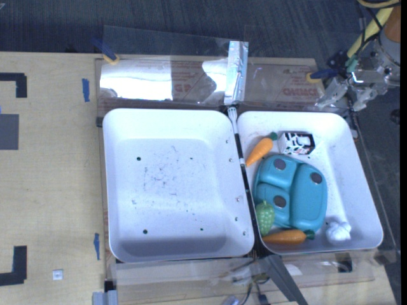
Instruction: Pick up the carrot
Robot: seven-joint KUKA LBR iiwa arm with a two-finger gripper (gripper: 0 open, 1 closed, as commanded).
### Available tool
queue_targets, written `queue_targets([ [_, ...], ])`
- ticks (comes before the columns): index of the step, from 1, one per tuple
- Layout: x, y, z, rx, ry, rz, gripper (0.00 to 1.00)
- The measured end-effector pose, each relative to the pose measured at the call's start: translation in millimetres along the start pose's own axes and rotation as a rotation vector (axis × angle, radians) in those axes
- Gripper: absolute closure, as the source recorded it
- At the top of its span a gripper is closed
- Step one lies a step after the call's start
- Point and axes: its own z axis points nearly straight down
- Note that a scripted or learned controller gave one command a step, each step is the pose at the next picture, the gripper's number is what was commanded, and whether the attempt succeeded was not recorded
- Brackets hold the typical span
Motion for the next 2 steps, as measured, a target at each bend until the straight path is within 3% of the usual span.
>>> queue_targets([
  [1, 73, 16, 57, 0.004, 0.003, -0.100, 0.00],
  [2, 118, -17, 95, 0.002, 0.001, -0.288, 0.00],
])
